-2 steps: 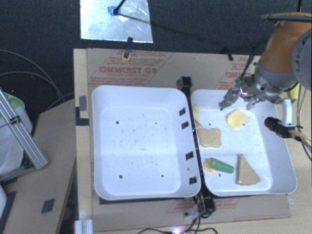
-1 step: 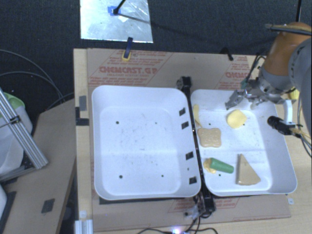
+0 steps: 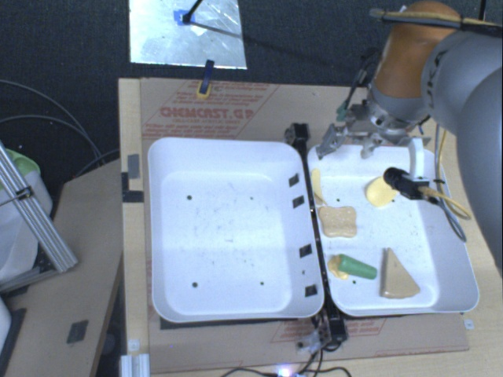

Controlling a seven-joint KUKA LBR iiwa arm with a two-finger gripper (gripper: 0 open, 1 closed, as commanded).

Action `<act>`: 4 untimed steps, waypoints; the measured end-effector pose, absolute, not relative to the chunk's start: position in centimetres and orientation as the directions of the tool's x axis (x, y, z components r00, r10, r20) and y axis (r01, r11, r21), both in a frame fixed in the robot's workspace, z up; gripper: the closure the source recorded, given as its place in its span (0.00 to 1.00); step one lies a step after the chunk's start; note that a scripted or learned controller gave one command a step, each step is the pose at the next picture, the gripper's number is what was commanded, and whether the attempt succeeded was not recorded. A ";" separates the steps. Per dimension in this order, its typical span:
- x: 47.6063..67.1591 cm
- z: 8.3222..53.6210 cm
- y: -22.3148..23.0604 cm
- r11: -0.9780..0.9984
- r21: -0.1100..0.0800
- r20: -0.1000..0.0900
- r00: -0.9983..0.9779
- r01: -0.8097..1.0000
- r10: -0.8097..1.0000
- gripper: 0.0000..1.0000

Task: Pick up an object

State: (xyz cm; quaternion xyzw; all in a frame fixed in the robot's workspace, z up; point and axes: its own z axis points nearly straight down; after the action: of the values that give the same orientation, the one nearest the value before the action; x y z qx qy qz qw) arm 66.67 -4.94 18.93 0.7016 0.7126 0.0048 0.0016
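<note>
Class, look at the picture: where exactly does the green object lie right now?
The green object lies in the right bin, near its front left corner, just below the toast-like slice and left of the tan wedge.
</note>
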 end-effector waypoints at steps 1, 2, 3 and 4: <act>67.0 27.9 1.4 0.011 0.012 0.002 -0.011 1.000 1.000 0.00; 66.7 17.8 2.6 0.005 -0.007 0.001 -0.005 1.000 1.000 0.00; 59.1 19.1 7.5 0.008 -0.004 0.002 -0.008 1.000 1.000 0.00; 52.6 19.7 0.4 -0.006 -0.003 -0.002 0.006 1.000 1.000 0.00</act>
State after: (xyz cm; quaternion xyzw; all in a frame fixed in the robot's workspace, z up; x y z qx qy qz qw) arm 52.59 0.43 19.67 0.7091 0.7051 -0.0016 -0.0003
